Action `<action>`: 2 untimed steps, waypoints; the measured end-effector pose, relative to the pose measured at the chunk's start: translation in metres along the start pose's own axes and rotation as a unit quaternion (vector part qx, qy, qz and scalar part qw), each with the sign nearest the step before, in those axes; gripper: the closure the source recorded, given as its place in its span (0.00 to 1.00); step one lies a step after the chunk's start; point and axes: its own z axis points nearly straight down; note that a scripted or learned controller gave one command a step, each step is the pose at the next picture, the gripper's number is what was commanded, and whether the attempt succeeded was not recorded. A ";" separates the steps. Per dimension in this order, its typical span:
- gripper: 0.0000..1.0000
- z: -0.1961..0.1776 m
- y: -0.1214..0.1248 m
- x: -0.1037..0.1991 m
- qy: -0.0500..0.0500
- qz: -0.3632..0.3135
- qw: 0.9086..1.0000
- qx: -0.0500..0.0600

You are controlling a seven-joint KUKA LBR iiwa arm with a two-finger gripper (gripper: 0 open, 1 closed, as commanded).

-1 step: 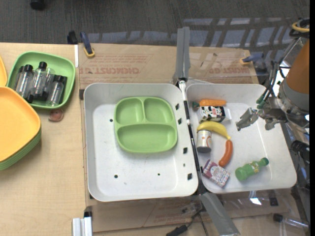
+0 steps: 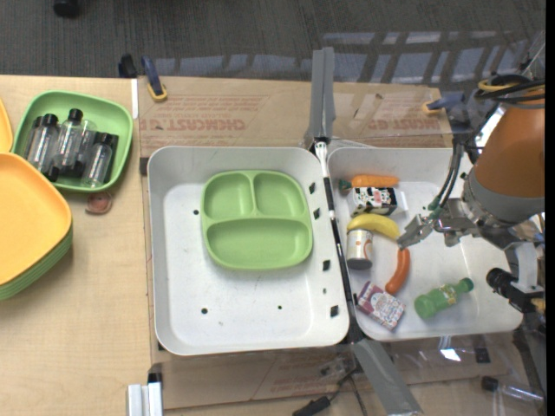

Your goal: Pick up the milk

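The milk (image 2: 375, 199) is a small white carton with black cow patches, lying on its side near the back left of the right bin (image 2: 486, 323). An orange carrot (image 2: 375, 180) lies just behind it and a banana (image 2: 375, 224) just in front. My gripper (image 2: 431, 230) hovers over the middle of the right bin, to the right of the banana and about a carton's length right of and in front of the milk. It is open, with nothing between its fingers.
In the right bin there are also a small can (image 2: 359, 246), a red sausage (image 2: 397, 270), a green bottle (image 2: 442, 298) and a pink packet (image 2: 381, 306). The left bin (image 2: 173, 258) holds a green divided plate (image 2: 257, 219). A green tray of bottles (image 2: 74, 139) and orange plates (image 2: 30, 228) sit on the far-left table.
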 end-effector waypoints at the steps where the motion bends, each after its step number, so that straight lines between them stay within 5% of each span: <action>1: 1.00 -0.008 0.000 -0.001 0.000 0.002 1.000 0.000; 2: 1.00 0.067 -0.031 0.017 0.000 0.097 0.995 0.000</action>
